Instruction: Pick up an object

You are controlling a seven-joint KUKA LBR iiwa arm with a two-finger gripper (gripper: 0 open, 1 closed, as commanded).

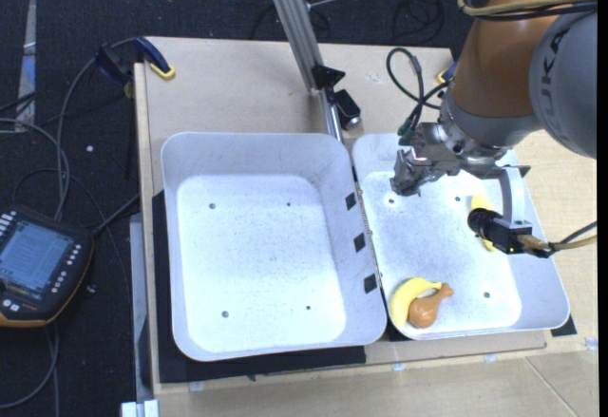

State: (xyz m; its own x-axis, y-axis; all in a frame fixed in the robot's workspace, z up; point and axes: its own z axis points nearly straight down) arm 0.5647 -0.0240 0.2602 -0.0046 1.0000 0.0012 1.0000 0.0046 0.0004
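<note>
the grey arm's claw (410, 180) hung at twelve o'clock of the right white bin (541, 296), its opening impossible to judge; descending there risked missing the yellow-and-orange plastic toy (421, 299) at six o'clock.

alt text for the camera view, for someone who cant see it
A grey and orange robot arm's gripper hovers over the right bin, which holds a yellow and orange toy near its front edge. The left bin sits beside it on the bench.

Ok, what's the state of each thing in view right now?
claw: low over the right bin's far left corner, nothing seen in it.
banana: lying in the right bin, near edge.
chicken drumstick: lying touching the banana.
left bin: flat on the bench.
</note>
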